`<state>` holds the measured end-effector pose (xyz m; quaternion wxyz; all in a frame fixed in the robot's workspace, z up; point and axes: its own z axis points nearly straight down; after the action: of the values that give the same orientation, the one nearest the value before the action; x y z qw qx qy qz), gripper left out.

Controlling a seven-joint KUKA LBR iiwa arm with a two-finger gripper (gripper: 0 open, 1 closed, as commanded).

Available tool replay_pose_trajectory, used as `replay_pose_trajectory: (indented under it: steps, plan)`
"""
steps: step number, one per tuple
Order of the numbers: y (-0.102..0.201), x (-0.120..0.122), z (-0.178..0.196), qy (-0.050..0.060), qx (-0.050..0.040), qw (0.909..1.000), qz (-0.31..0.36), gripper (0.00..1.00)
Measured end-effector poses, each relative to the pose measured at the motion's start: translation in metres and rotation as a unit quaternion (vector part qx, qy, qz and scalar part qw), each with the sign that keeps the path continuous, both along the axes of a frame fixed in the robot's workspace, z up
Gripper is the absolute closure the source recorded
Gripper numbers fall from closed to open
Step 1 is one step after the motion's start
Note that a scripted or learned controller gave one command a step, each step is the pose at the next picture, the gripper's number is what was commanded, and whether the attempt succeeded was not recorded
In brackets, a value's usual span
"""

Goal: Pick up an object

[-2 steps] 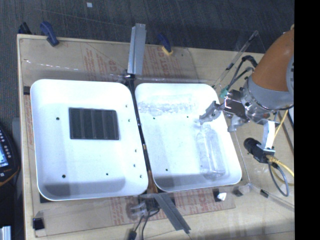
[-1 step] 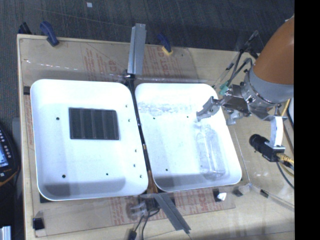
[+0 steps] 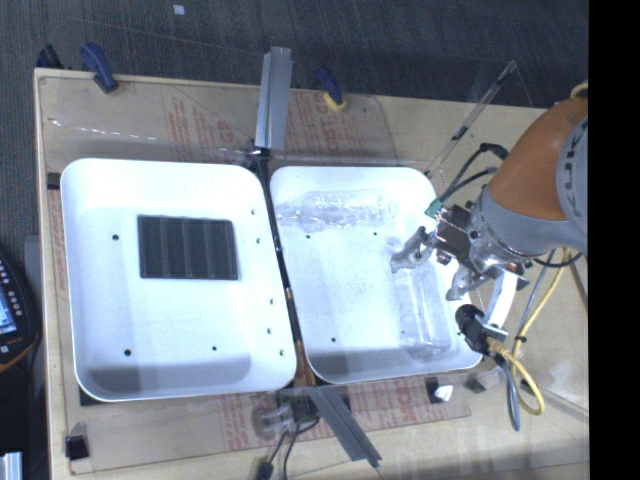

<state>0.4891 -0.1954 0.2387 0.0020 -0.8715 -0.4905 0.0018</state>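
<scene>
A dark ribbed rectangular block (image 3: 188, 247) lies flat in the left bin (image 3: 90, 348). In the right bin (image 3: 345, 358) a clear crinkled plastic piece (image 3: 330, 211) rests near the far wall. A clear plastic container (image 3: 420, 318) lies along that bin's right side. My gripper (image 3: 432, 270) hangs over the right bin's right edge, just above the near end of the clear container. Its grey fingers (image 3: 405, 255) are spread apart, and I see nothing between them.
A grey metal bar (image 3: 272, 98) stands at the back between the bins, and another bar (image 3: 340, 423) lies at the front. Blue clamps (image 3: 98, 66) grip the bench's far edge. Yellow and black cables (image 3: 520, 368) trail from the wrist at the right.
</scene>
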Motion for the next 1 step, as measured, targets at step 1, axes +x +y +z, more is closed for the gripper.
replay_pose_trajectory:
  steps: [1]
  plan:
    - [-0.0033,-0.0113,0.0121,-0.001,0.0009,0.9975,0.071,0.0]
